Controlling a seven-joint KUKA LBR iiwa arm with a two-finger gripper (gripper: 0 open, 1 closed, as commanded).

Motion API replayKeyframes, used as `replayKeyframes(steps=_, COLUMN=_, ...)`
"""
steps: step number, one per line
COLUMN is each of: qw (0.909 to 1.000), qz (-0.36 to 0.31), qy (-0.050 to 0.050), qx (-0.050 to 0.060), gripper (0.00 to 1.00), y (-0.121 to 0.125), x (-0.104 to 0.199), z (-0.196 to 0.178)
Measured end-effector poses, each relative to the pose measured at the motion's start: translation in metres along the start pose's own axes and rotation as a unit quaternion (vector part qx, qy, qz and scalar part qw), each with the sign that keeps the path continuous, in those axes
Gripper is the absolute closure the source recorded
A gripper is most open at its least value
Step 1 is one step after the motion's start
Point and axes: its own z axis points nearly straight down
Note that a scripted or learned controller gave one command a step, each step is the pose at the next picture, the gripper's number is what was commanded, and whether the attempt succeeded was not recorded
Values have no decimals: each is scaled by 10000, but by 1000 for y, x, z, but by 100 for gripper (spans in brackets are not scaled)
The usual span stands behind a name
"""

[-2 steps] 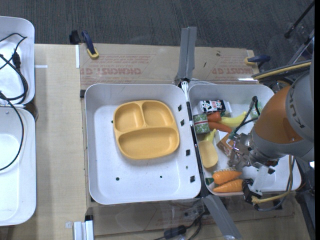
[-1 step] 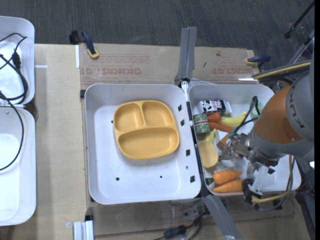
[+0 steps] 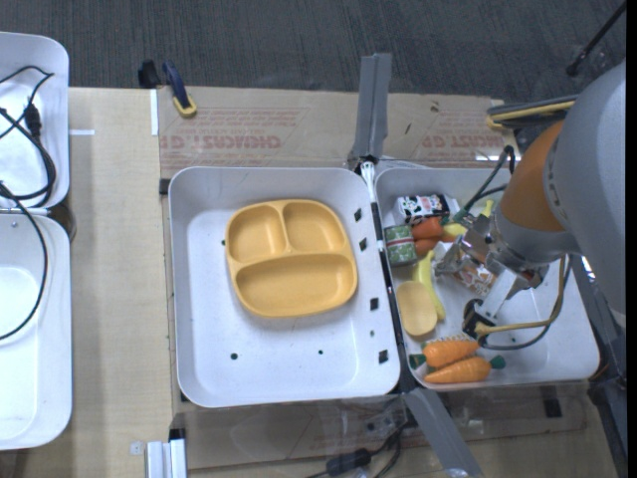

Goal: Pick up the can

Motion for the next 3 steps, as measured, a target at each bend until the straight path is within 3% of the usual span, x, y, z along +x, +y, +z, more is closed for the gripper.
replayKeyframes(steps=1, qw=9984, qz=562, qy=-2, qx=-3, gripper=0, y=64, x=20, z=0)
replayKeyframes(steps=2, qw=9967, qz=795, qy=136, qx=132, gripper=0, y=106, x=-9, z=-5)
replayKeyframes(steps=3, qw=9970, qz=736, qy=149, qx=168, gripper=100, y=103, x=-3, z=-13)
